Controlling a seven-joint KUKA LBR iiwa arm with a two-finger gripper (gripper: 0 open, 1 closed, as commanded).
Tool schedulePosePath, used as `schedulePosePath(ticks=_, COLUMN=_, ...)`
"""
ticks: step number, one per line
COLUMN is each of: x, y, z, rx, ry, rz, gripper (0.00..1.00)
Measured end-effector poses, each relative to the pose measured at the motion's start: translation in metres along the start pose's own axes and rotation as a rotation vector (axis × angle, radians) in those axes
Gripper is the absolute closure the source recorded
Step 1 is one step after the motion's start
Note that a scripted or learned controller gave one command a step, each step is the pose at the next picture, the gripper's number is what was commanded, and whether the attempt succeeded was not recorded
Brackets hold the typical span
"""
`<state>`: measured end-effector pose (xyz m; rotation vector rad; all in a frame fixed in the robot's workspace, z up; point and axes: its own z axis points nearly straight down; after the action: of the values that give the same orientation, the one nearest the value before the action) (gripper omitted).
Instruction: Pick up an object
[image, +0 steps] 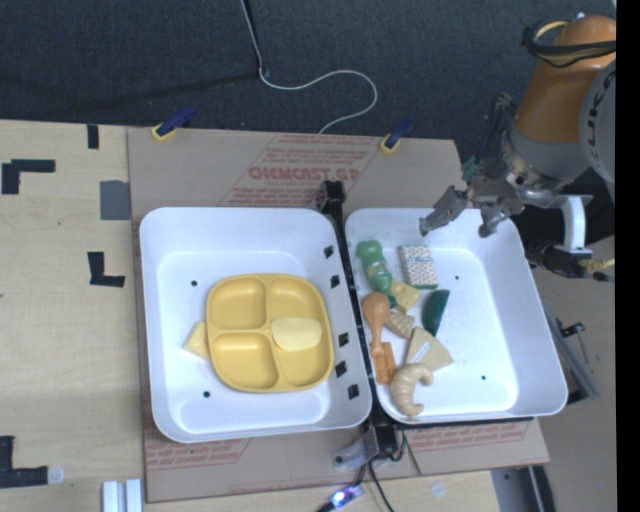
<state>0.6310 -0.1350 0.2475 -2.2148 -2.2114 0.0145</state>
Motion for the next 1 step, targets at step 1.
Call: schedulePosePath(ticks=1, x=0.0004, y=0.0021, z=-0.0086, rx=-0.013, ry=-0.002, rz=-0.003, gripper=0.00)
